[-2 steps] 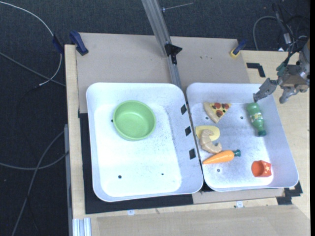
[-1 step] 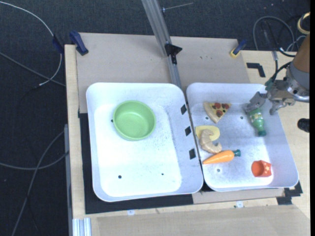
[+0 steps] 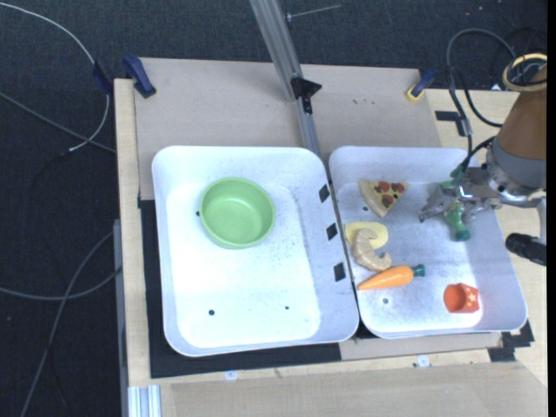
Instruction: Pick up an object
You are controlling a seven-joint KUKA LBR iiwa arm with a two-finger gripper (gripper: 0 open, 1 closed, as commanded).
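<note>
My gripper (image 3: 453,208) hangs low over the upper right part of the right bin (image 3: 512,307). A small dark green object (image 3: 458,224) lies right under its tip, touching or nearly touching it; whether it is gripped is unclear. In the same bin lie a pizza slice toy (image 3: 383,195), a pale yellow curved piece (image 3: 368,242), an orange carrot (image 3: 387,277) with a green end, and a small red-orange object (image 3: 460,298). A light green bowl (image 3: 236,212) sits in the left bin (image 3: 261,328).
A slanted metal pole (image 3: 282,42) runs from the top down to the gap between the bins. Black clips (image 3: 332,230) mark the shared rim. The arm's orange band (image 3: 526,129) and cables (image 3: 465,85) stand at the right edge.
</note>
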